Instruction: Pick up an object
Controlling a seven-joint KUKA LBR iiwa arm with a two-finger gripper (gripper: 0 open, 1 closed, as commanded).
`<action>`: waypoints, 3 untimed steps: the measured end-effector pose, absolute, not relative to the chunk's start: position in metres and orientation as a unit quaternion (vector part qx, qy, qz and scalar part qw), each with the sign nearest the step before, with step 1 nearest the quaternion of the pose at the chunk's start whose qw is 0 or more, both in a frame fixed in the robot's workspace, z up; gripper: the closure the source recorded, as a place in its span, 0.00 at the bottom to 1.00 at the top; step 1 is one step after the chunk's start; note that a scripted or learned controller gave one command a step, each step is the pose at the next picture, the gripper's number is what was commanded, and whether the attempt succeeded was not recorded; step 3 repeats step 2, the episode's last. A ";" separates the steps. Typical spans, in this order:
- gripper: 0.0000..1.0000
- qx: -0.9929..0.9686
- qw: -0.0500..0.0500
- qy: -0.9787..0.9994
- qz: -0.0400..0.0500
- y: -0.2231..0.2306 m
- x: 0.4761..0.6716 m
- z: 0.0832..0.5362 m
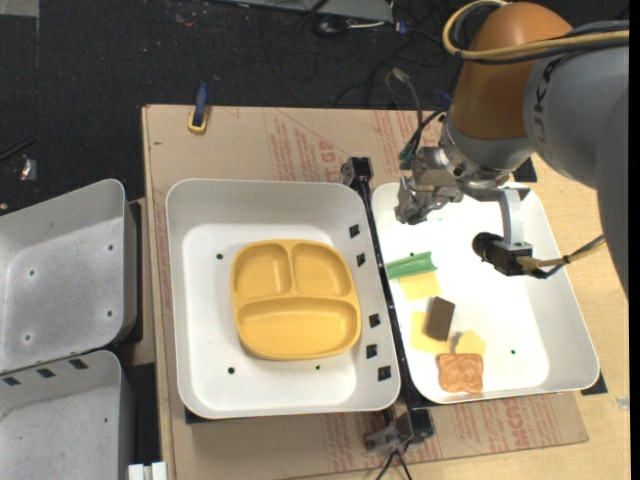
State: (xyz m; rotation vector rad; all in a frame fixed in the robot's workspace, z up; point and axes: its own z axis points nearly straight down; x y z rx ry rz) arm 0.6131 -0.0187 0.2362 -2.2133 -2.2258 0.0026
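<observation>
Beside the flat green rectangular block (409,266) lies a small brown block (439,318), likely light and stiff; grip its long sides. Above them hangs the grey two-finger gripper (418,206); whether it is apart or together, I cannot tell

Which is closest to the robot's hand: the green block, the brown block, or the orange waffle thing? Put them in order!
From the hand, in the camera view:
1. Green block, just below it, right bin's left side.
2. Brown block, lower, lying on yellow pieces.
3. Orange waffle piece, near the bin's bottom edge.

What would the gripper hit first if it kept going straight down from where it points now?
Probably the bare floor of the right bin near its upper left corner. The gripper hangs above that spot; the green piece lies nearer the camera, seemingly off that line, though depth is unclear.
</observation>
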 end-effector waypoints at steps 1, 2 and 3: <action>1.00 -0.705 0.001 -0.710 0.000 0.030 0.592 0.245; 1.00 -0.704 0.002 -0.710 0.001 0.080 0.560 0.243; 1.00 -0.704 0.002 -0.710 0.001 0.080 0.560 0.243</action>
